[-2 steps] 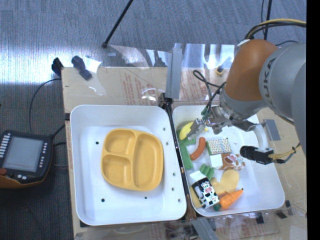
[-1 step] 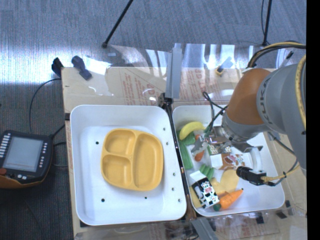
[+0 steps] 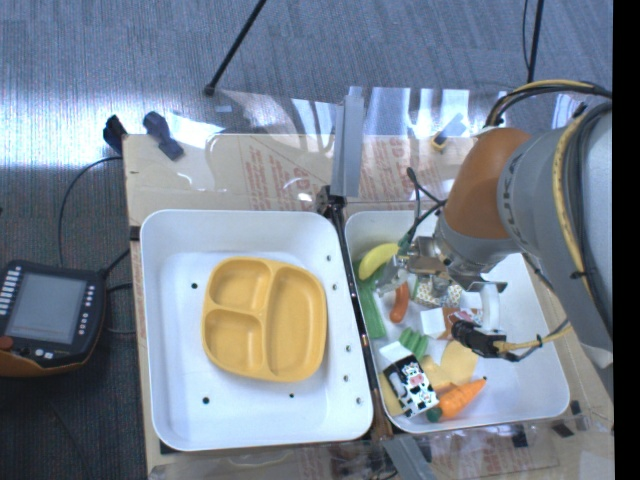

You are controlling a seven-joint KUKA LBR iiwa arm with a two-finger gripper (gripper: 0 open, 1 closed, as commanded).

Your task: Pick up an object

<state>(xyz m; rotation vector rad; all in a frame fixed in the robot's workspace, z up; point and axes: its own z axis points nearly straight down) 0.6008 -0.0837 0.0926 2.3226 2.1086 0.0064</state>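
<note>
A divided tray (image 3: 265,319) lies in the left bin (image 3: 170,258). Right of that tray, the right bin (image 3: 535,388) holds a heap of toy food (image 3: 425,353). The arm (image 3: 520,203) hangs over that heap's far side.

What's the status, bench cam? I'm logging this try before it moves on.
Claw low in right bin, over the toy pile; finger state unreadable. Nothing seen held. Yellow tray sits alone in left bin. Arm covers part of pile.

One camera hangs above the tabletop (image 3: 180,168) and looks down at a slant, far enough off to take in both white bins: the left bin (image 3: 165,268) and the right bin (image 3: 545,383) sit side by side across the middle. Grey carpet (image 3: 120,38) runs beyond the tabletop's far edge. The arm (image 3: 540,208) enters from the right, close under the lens and looming large.
</note>
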